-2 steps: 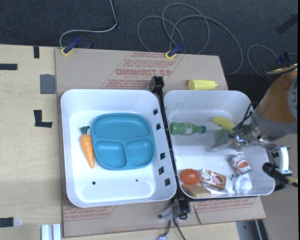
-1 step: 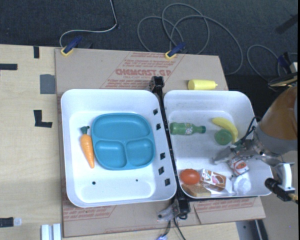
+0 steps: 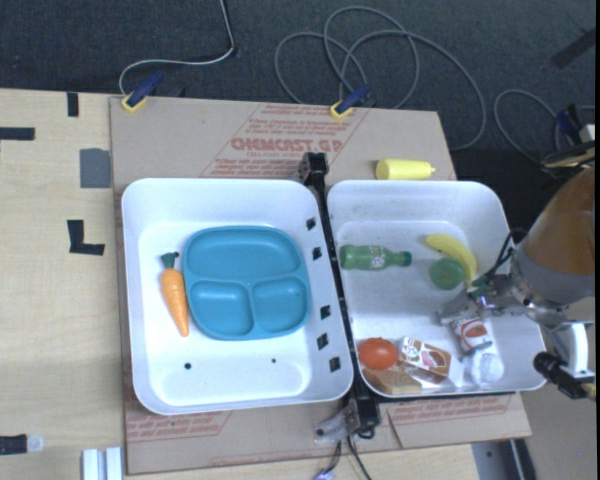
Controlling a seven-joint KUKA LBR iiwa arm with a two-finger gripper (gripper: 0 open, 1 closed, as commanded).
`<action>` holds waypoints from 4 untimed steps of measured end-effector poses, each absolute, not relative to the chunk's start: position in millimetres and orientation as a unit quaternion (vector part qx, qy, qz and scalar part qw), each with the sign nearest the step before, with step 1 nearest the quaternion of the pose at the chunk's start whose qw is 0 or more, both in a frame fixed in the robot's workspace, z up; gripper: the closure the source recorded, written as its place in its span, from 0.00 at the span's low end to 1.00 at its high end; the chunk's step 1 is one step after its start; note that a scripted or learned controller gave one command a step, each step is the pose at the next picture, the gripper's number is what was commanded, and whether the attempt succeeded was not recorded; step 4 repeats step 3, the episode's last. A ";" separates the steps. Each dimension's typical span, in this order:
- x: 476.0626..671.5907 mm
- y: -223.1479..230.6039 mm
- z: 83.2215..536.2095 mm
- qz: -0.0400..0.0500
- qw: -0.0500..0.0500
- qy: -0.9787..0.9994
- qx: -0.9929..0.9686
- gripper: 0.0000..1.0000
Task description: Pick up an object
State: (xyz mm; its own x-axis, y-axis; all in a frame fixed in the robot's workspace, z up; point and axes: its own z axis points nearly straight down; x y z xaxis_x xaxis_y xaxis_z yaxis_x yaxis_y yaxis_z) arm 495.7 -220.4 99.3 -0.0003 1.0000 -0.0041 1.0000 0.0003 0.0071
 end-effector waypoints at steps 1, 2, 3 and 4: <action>519.6 -176.0 88.4 0.002 0.003 0.707 0.707 1.00; 560.8 -140.6 88.3 0.002 0.004 0.708 0.707 1.00; 568.0 -66.7 184.9 0.001 0.000 0.708 0.706 1.00; 568.0 -66.7 184.9 0.001 0.000 0.708 0.706 1.00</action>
